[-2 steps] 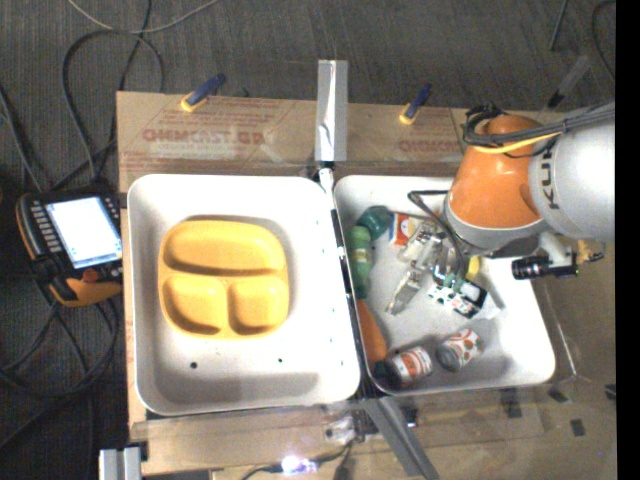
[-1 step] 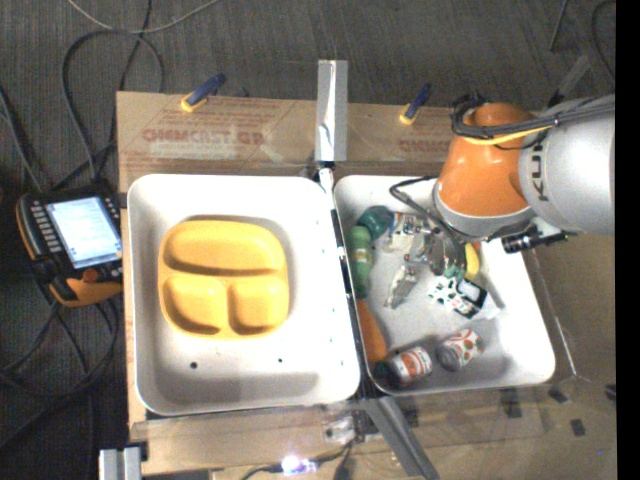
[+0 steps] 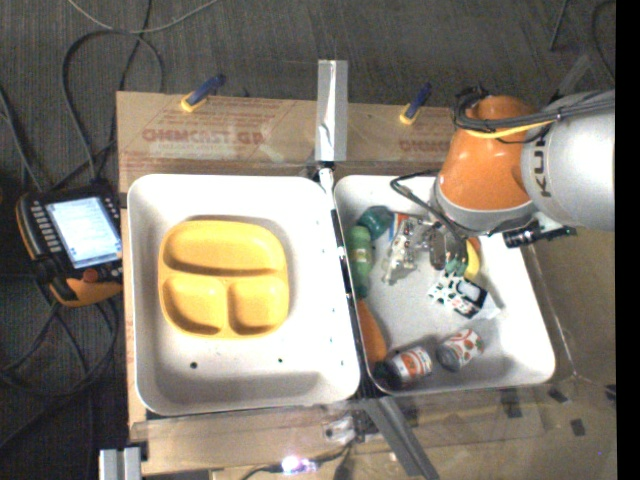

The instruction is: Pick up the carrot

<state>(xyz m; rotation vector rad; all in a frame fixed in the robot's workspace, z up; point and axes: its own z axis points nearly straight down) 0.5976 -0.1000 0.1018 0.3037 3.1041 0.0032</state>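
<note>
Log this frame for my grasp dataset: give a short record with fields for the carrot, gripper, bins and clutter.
carrot: orange, lying along the left wall of the right bin, toward its near end
gripper: above the right bin's middle, apart from the carrot; nothing seen between its fingers
left bin: holds a yellow tray with three compartments
clutter: green bottle and teal item at the far left of the right bin; can and a red-and-white item by its near wall
task state: carrot not yet picked up
</note>
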